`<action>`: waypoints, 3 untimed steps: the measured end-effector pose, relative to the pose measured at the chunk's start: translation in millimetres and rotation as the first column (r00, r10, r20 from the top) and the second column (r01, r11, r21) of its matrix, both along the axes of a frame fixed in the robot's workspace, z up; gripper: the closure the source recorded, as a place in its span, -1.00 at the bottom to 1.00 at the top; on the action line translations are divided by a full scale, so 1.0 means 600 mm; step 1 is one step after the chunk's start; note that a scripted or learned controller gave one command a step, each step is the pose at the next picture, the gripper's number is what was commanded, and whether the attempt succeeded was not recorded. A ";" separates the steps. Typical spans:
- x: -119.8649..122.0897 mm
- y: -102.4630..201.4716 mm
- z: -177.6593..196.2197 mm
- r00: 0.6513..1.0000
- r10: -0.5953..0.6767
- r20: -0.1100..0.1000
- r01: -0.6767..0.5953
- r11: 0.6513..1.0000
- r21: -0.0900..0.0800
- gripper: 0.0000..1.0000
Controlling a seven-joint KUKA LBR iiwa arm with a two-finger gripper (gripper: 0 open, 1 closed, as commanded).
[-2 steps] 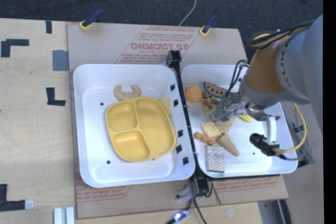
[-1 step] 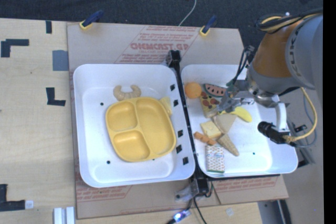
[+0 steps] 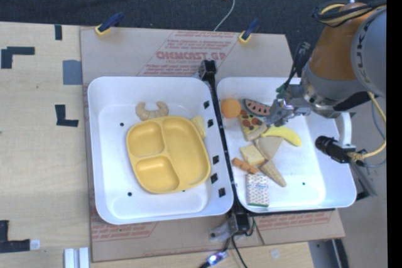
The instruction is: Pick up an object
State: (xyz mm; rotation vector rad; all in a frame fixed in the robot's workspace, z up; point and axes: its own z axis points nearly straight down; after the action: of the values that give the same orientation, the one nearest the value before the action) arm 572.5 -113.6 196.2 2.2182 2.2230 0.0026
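Yellow banana (image 3: 284, 134) lying flat, long axis left-right, jaws (image 3: 279, 111) just above

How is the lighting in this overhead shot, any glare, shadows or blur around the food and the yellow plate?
Camera view: light is even and soft, with no harsh glare on the white bins; the yellow plate casts only a faint shadow along its lower edge; the banana reads clearly, while the gripper and small foods beside it look soft and low in detail.
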 end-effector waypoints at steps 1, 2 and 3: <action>0.001 0.001 0.049 1.000 -0.001 -0.001 0.001 1.000 0.000 1.00; 0.035 0.080 0.031 1.000 0.003 -0.004 -0.003 1.000 0.000 1.00; 0.079 0.169 0.020 1.000 0.005 -0.003 -0.005 1.000 0.001 1.00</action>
State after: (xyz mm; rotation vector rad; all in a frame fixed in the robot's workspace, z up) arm 619.8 -12.4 208.0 2.2143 2.2305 0.0005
